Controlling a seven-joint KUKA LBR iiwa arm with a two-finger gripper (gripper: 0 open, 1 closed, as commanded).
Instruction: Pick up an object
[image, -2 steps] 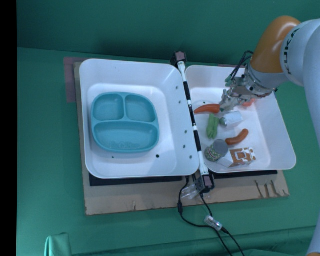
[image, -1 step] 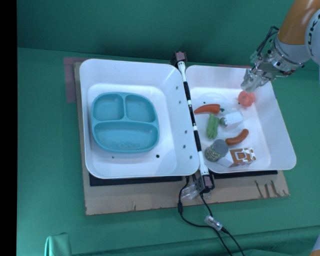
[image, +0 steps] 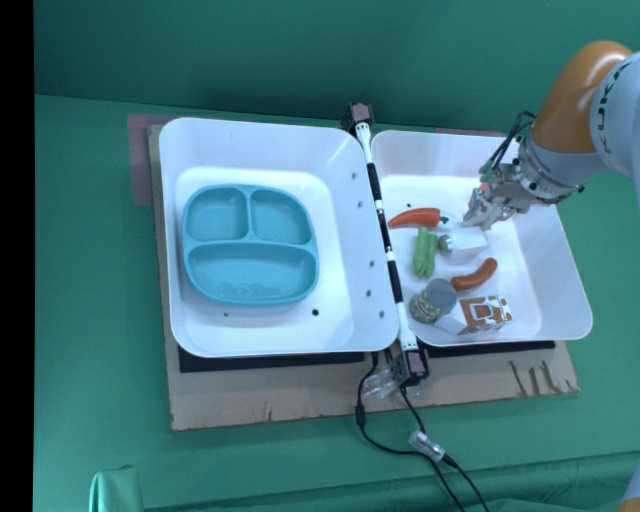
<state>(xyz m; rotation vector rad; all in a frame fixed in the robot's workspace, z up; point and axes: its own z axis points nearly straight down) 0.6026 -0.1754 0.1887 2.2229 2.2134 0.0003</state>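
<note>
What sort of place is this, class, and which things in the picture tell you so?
Probably a robotics lab test bench: a grey and orange arm reaches over two white bins, toy food lies in one, and green cloth covers the bench.

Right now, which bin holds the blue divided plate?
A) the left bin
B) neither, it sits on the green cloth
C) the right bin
A: the blue divided plate lies flat in the left bin, while the toy foods sit in the right bin.

Left bin (image: 200, 150): teal divided plate (image: 250, 245). Right bin (image: 545, 260): red pepper (image: 414, 216), green pod (image: 425, 251), sausage (image: 474, 275), grey can (image: 433, 301), small carton (image: 487, 312). Claw (image: 484, 212) low over white block (image: 466, 241), near red pepper.
</note>
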